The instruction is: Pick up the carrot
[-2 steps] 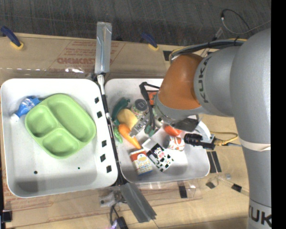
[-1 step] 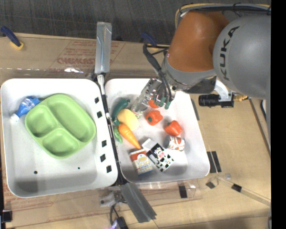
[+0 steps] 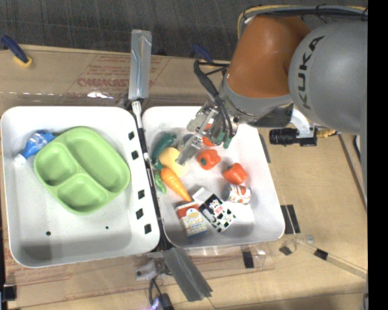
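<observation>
The orange carrot with a green leafy top point(image 3: 171, 181) lies in the right-hand shallow white bin point(image 3: 262, 196), close against that bin's left wall, its tip pointing toward the bin's near edge. A yellow toy vegetable point(image 3: 169, 157) lies touching the carrot's top end, and a dark green piece point(image 3: 163, 143) sits just beyond that. Elsewhere in this bin are two orange-red toy peppers point(image 3: 209, 159) and small printed cartons point(image 3: 204, 215) nearer the front rim.

The metal two-finger gripper point(image 3: 195, 141) hangs over the bin's far-left part, above and just beyond the yellow vegetable, short of the carrot. Nothing is visibly between its fingers, and whether they are spread or closed I cannot tell from this slant.

This looks like the approach step, with no grasp made. The next move likely calls for shifting toward the bin's front along the left wall, centring over the carrot's body, then descending without catching the yellow vegetable or the wall.
</observation>
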